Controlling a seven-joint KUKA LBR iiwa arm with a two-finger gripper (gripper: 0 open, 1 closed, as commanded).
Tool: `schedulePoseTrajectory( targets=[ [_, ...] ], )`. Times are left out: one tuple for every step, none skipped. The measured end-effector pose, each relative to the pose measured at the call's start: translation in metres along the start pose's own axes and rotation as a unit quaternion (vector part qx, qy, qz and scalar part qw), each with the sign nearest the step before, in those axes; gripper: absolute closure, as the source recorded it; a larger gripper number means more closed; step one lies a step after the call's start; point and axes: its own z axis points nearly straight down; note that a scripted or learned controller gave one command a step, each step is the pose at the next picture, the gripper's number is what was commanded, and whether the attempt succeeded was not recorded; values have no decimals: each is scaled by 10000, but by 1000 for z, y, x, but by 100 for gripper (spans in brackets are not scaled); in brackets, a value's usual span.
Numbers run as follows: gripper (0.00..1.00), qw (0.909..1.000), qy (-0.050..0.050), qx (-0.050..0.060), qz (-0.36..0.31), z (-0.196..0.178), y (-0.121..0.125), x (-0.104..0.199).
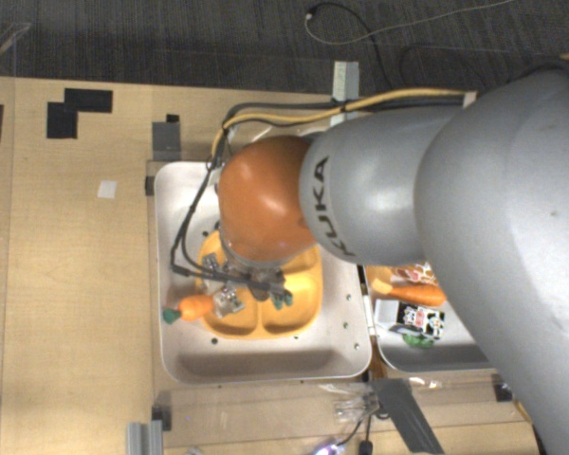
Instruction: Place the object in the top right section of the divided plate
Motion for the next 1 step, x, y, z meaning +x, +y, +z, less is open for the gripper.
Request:
schedulePoseTrajectory(
  targets=[
    [100, 9953, 9, -50, -964, 2, -11, -40]
  ],
)
